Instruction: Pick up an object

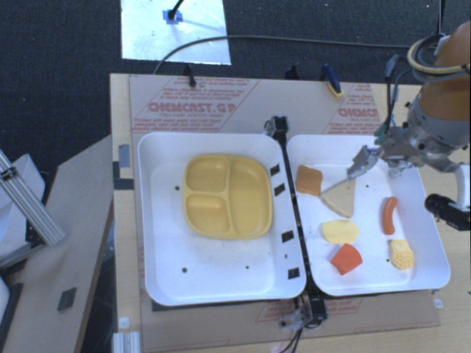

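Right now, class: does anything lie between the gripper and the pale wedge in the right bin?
Nothing visible does. The gripper hangs just above the pale wedge's upper corner; the brown piece lies to the wedge's left, off that path.

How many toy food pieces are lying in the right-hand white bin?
6: brown toast slice and pale cheese wedge at the far left, yellow potato piece, orange-red block, red sausage, yellow corn cob nearer.

You look down at a slant from one fixed camera above the bench, far enough back to take in both bins side by side.
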`<control>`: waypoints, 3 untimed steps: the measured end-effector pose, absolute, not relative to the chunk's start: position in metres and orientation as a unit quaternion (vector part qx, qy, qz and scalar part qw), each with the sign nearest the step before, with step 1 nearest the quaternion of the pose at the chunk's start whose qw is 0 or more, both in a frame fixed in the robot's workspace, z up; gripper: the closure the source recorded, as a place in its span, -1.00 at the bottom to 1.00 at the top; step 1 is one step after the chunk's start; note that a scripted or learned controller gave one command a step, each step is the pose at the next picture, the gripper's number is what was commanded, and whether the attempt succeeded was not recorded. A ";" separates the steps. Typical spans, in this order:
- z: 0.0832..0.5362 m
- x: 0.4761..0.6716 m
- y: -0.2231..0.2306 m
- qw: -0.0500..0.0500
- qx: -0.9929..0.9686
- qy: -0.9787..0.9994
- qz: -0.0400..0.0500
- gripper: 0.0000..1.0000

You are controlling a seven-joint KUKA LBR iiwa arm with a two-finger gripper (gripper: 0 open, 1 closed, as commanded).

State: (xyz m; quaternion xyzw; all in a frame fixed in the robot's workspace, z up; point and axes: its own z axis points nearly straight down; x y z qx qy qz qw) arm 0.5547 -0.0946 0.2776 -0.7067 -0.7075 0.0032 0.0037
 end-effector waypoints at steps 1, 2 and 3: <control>0.284 0.556 -0.094 -0.001 -0.706 -0.708 0.000 -1.00; 0.237 0.557 -0.104 0.000 -0.707 -0.707 0.000 -1.00; 0.194 0.553 -0.108 0.000 -0.707 -0.707 0.000 -1.00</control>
